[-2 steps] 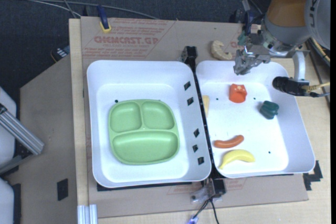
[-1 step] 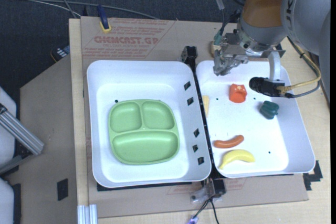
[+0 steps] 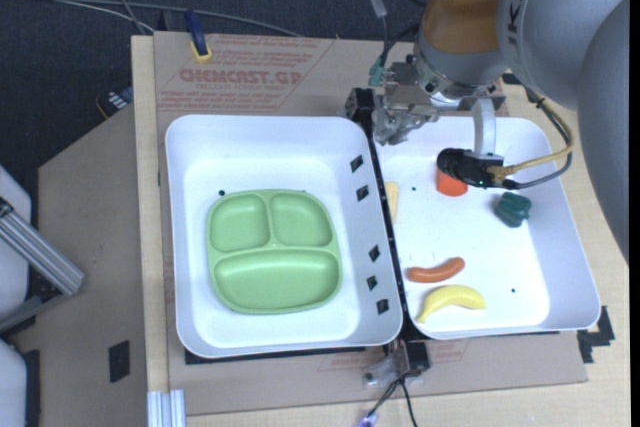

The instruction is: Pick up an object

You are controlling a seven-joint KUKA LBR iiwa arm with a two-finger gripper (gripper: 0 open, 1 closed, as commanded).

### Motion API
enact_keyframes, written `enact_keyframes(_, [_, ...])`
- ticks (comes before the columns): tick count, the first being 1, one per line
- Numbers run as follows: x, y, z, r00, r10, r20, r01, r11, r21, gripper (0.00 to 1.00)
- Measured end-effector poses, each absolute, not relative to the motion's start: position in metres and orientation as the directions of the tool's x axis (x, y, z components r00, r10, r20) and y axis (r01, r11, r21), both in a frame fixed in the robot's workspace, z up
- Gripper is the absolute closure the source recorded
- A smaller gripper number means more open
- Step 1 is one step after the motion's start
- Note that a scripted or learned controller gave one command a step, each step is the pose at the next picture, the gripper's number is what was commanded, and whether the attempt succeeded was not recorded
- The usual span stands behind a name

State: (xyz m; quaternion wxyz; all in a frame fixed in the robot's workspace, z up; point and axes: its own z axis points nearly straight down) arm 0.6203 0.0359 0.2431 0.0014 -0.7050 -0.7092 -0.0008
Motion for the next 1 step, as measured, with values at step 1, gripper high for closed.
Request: enact_keyframes(1, [0.6153,0.0854,0.2411,-0.006,1.0,0.003,1.0,0.006,-0.003,1.0])
